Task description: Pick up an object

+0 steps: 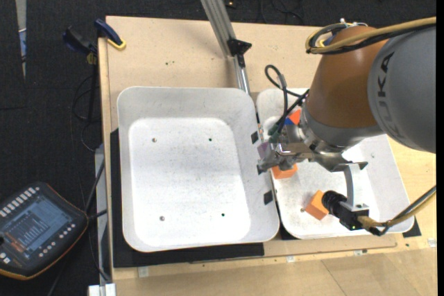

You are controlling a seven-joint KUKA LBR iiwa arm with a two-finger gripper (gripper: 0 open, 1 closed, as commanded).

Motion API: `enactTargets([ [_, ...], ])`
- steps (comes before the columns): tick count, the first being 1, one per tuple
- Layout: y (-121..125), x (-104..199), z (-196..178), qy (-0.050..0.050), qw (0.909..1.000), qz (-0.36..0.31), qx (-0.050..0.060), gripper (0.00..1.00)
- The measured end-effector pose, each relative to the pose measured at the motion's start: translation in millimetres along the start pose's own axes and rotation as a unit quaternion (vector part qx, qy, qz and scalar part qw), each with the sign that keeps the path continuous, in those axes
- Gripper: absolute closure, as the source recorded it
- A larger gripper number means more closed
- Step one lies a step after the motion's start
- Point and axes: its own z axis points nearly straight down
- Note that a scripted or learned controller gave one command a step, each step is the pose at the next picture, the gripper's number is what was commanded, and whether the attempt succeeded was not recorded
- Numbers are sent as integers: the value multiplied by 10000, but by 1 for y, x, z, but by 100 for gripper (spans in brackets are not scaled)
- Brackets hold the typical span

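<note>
The pale wooden bench (173, 45) bears two white bins. In the right bin (388, 170), an orange block (283, 170) lies near its left wall, just under the gripper (276, 157). I cannot tell whether the gripper is open or closed. The descent should be straight and centred, clear of that wall.

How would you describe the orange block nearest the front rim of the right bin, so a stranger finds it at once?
Of the two white bins, take the right bin, under the grey and orange arm. Near its front rim lies a small orange block. The other orange piece sits further back, beneath the wrist; this block lies apart, nearer the rim.
</note>
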Motion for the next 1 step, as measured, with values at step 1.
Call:
enactTargets([
  [1,1,55,-3,-3,10000,6,0,100],
])
